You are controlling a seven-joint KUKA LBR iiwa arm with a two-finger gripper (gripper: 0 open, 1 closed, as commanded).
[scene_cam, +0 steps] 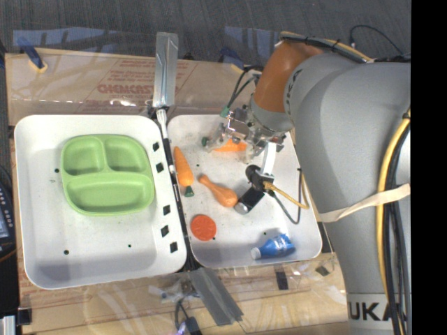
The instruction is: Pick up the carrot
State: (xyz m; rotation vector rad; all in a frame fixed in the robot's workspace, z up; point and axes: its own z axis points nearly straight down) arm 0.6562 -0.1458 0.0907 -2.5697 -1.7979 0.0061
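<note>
– Right beneath the gripper (pixel 241 137), is that the carrot? How far along are we?

– You're at the reach, not the lift. A carrot (pixel 229 146) lies on the floor of the right bin (pixel 230 253), touching the gripper or just under it. It isn't raised, and I cannot tell whether the gripper is spread or pressed together. By my judgement you have the grasp and the lift left to do.

– And around it?

– Just out from the gripper you have an orange tapered piece (pixel 218 190). Beyond it, along the dividing wall, lies a longer carrot (pixel 183 168), which the task could equally mean. Farther off sit an orange-red disc (pixel 203 227) and a blue object (pixel 274 246). Farthest away, in the left bin (pixel 42 243), is a green divided plate (pixel 107 172). Nothing crowds your near carrot, though the bin's wall stands close behind it.
</note>
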